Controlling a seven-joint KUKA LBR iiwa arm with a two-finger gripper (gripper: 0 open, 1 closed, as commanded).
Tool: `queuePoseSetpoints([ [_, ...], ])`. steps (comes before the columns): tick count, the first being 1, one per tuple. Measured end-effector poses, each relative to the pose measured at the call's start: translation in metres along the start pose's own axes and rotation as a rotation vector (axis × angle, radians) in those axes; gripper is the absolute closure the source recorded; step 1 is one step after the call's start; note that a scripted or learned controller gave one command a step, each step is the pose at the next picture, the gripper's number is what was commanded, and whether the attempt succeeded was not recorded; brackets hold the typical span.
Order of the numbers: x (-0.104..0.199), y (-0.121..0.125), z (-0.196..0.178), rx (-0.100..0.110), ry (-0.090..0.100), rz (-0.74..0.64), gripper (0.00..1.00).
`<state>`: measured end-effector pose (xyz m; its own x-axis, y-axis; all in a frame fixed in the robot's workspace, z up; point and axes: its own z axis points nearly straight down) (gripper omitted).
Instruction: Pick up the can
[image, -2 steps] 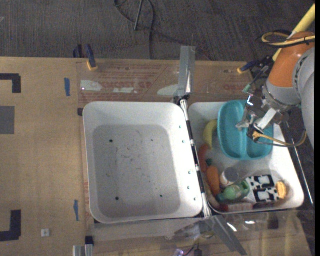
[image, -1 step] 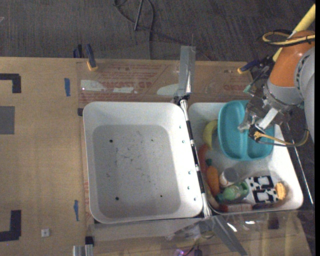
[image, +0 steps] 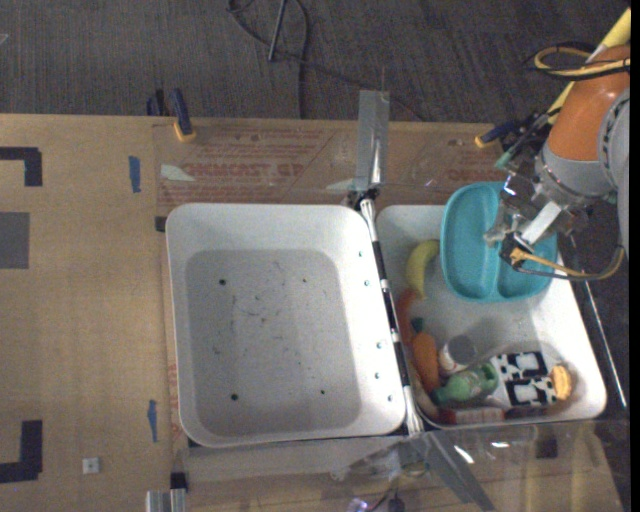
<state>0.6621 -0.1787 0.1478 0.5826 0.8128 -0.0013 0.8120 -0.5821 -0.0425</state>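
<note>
The hand (image: 507, 238), grip impossible to tell, hangs over one teal tray (image: 468, 245), near one banana (image: 421, 266) and one can (image: 459, 351).

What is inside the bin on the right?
The right bin holds a blue dish, a banana, a carrot and a grey can. Whatever lies under the dish is covered.
</note>
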Motion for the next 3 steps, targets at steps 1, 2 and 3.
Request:
queuePoseSetpoints([
  [1, -0.01, 0.012, -0.021, -0.002, 0.011, 0.073, 1.0],
  [2, -0.031, -0.019, -0.046, -0.031, 0.001, 0.15, 1.0],
  [3, -0.042, -0.05, -0.033, -0.031, 0.006, 0.34, 1.0],
])
